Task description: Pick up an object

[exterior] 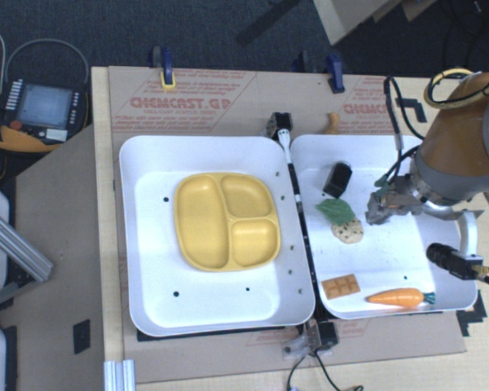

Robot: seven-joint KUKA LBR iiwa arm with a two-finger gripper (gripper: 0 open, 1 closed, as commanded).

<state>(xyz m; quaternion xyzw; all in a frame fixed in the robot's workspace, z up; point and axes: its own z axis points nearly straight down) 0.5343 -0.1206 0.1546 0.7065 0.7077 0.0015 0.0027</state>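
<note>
White right bin [407,255]: your pincer [383,206] hangs low, nothing held; open or closed, I cannot tell. Next, drop onto the cookie [347,232] at eight o'clock.

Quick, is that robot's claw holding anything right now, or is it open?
Gripper: cannot be told; it hangs over the right bin, just right of the cookie, with nothing visibly between its fingers.

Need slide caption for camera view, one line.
Gripper hovers in right bin near cookie; yellow tray fills left bin.
</note>
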